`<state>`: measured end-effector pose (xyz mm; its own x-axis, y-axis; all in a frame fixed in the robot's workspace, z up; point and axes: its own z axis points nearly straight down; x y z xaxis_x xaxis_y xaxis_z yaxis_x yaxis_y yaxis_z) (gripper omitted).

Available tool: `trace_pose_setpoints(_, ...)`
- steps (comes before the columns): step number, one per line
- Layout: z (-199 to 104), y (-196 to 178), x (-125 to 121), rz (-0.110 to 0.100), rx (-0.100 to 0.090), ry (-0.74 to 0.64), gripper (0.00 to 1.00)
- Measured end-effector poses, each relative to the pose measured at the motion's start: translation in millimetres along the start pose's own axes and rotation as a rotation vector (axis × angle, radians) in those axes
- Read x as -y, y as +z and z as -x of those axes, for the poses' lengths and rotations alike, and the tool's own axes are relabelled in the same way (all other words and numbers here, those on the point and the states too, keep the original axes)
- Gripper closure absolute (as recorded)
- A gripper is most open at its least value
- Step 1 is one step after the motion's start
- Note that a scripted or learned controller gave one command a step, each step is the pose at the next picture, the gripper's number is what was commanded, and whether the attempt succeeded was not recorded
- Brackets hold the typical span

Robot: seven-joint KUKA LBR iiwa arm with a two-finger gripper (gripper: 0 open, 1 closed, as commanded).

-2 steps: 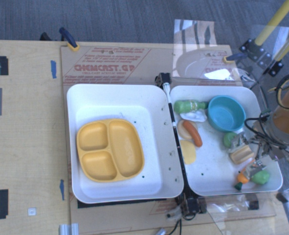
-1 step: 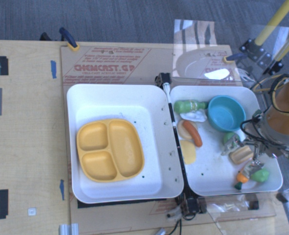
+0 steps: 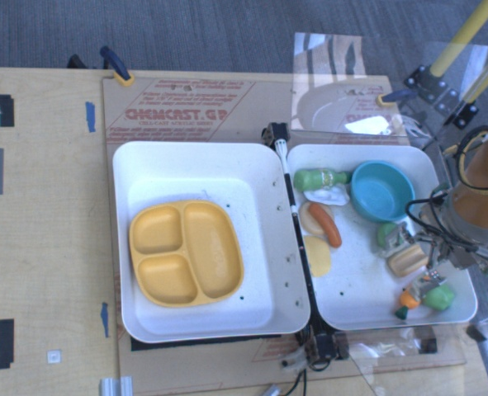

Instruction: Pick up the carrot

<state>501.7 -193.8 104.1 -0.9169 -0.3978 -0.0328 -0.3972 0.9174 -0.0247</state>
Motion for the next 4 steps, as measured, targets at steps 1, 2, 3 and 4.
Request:
trace_pose_setpoints(1,10.7,1.1,-14.2,0.015,0.002,-0.362,0.00)
trace_pose_setpoints(2,7.6,1.0,-25.1,0.007,0.004,-0.578,0.00)
trace_pose_setpoints(3,3.1,1.4,0.8,0.017,0.008,-0.227,0.00)
trace_pose_setpoints(4,8.6,1.8,-24.6,0.014,0.000,-0.679,0.00)
